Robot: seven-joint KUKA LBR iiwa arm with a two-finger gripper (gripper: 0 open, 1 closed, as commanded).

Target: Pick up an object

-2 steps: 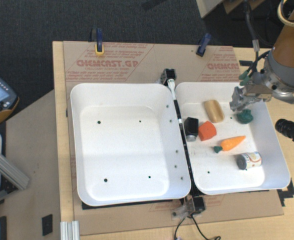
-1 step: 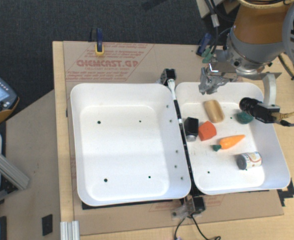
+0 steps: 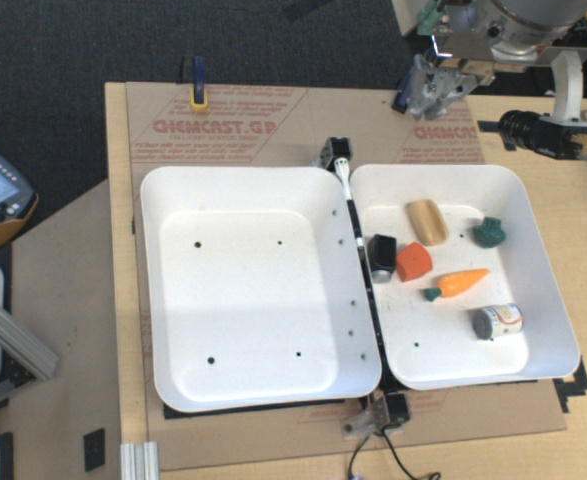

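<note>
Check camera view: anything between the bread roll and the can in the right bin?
Yes. In the camera view the toy carrot lies between the bread roll and the can, apart from both.

Two white bins [image 3: 243, 193], one holding a tan roll [image 3: 427, 221], red-orange block [image 3: 414, 262], orange carrot [image 3: 460, 283], dark green piece [image 3: 489, 232], and black box [image 3: 382, 253].

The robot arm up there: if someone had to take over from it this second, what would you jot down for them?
Gripper: raised above the bench behind the right bin, nothing seen between its fingers.
Objects, all in the right bin: tan bread roll, green toy, black block, red-orange piece, carrot, small can lying on its side.
Done: nothing picked yet.
Left: descend, grasp one object, lift it.
</note>
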